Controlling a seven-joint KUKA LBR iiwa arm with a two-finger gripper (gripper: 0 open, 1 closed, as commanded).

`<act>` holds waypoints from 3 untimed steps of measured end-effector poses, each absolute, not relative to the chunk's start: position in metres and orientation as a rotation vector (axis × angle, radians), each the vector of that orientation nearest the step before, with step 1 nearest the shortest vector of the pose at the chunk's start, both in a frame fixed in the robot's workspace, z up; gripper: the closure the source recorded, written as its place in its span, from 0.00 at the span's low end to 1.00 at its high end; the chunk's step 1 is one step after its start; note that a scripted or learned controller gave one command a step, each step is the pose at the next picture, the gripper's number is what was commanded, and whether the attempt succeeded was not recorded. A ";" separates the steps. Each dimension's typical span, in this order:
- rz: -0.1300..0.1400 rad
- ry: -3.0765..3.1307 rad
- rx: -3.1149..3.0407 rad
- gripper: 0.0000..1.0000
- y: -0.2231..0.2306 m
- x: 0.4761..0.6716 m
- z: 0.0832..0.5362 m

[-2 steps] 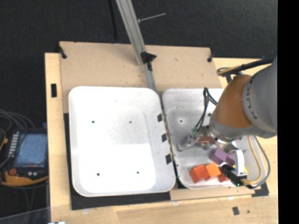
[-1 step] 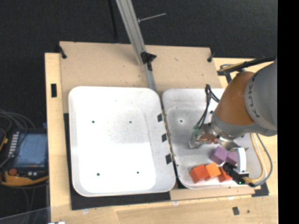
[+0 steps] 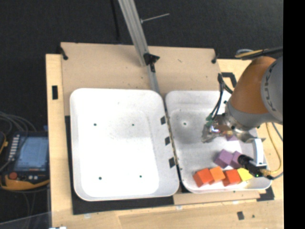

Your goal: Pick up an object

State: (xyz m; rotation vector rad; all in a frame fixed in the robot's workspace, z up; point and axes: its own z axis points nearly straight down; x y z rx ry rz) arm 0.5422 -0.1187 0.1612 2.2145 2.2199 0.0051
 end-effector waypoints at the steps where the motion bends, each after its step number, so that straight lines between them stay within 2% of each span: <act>1: 0.006 2.222 2.213 1.00 -0.117 0.549 0.206; 2: 0.005 2.223 2.212 1.00 -0.123 0.552 0.251; 3: 0.005 2.230 2.212 1.00 -0.068 0.571 0.258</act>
